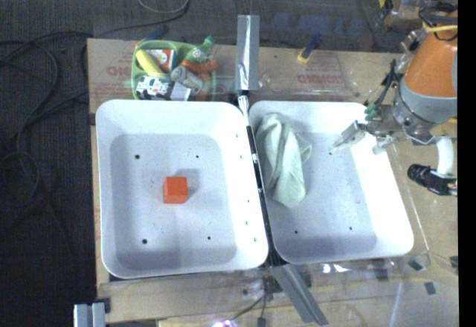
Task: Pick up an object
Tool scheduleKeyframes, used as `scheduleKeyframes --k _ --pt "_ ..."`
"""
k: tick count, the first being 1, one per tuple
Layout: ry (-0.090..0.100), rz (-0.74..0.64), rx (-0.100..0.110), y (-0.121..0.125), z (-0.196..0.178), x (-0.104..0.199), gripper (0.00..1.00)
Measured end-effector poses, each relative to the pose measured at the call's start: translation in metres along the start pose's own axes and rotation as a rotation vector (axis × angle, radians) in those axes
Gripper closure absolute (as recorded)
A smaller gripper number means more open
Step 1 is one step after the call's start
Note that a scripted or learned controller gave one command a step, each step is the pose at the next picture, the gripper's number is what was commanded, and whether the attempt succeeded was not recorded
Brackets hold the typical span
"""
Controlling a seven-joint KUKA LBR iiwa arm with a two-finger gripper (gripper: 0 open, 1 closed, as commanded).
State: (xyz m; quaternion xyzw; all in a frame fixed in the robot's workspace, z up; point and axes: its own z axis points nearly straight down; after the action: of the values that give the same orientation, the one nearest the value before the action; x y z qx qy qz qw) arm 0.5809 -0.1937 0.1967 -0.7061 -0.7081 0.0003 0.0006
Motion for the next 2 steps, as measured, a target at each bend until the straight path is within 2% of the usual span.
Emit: scheduleKeyframes --k 1,2 --pt "-0.003 0.057 -0.001 0.020 0.103 0.036 0.00" --pt "-0.007 -0.112 -0.013 0.088 0.106 0.085 0.00"
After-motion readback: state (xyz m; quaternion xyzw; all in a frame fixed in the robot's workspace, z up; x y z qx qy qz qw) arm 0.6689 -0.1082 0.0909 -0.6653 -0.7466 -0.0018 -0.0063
